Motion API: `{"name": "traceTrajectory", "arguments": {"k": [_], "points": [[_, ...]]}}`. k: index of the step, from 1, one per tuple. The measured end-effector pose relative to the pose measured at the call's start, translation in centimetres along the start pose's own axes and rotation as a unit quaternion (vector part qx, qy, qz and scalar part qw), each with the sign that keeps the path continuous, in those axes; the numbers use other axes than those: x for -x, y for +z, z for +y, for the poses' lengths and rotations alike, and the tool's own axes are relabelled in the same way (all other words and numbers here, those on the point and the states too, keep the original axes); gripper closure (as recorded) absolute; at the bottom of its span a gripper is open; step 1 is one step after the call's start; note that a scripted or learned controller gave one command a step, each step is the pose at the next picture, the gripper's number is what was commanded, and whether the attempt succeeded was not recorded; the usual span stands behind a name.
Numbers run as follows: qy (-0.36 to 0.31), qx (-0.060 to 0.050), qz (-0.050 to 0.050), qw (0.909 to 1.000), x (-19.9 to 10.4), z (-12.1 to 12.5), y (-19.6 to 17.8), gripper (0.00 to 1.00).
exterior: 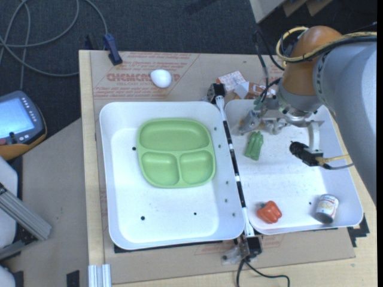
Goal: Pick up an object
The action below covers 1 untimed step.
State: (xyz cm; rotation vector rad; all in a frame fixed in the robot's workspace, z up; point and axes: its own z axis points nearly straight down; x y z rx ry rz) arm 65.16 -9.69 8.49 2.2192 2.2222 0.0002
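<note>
My tool point(263, 124) is hanging over the far end of the right bin point(344, 211), just above a green bottle point(254, 145) lying on the bin floor; I cannot tell how far open it is or whether it is gripping anything. An orange pepper point(270, 211) and a small can point(326, 207) are sitting near the bin's front edge, apart from each other. The left bin point(119, 214) is carrying a green divided plate point(176, 152). The surface point(90, 160) is showing cardboard, with a white egg point(160, 78) resting behind the left bin. Dark carpet and a looping cable point(36, 17) are lying beyond; a screen point(18, 119) is glowing at left.
</note>
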Motion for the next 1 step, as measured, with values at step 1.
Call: {"name": "traceTrajectory", "arguments": {"k": [1], "points": [[0.001, -0.001, 0.001, 1.0, -0.08, -2.99, 0.04, 0.0]]}}
